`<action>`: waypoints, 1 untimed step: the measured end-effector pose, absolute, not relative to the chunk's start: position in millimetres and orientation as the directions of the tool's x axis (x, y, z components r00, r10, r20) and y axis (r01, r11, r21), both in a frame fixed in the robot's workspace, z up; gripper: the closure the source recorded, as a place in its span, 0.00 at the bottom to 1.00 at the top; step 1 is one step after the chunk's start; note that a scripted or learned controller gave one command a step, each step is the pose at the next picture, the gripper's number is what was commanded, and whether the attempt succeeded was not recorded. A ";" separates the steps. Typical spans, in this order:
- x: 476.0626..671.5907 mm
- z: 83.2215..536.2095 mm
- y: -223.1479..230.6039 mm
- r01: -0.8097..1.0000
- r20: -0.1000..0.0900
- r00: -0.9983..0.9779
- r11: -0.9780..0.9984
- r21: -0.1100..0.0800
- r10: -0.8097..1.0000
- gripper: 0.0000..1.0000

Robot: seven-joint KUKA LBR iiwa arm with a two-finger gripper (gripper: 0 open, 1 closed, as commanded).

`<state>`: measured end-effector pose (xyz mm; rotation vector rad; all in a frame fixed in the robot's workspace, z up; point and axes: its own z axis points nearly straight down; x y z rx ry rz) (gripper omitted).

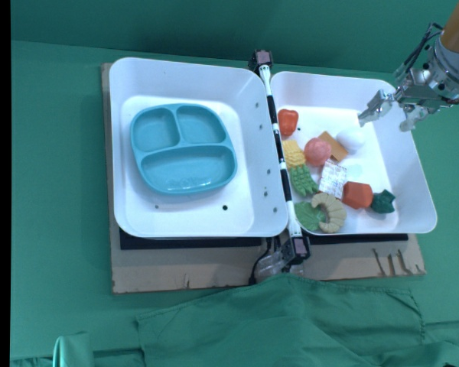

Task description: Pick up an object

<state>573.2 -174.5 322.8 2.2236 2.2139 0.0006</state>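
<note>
While pincer [389, 115] open, white egg [351, 140] just below-left

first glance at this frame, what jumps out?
The teal divided plate sits alone in the left bin, a big block of colour on white. The right bin holds a cluster of small toy foods, among them a red pepper near the divider and a pretzel at the near edge. The gripper hangs open over the right bin's far right corner, holding nothing.
</note>
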 end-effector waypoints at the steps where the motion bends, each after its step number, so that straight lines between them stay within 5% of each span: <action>1: 573.2 322.8 -174.5 1.000 -0.002 0.004 -0.004 0.003 1.000 0.00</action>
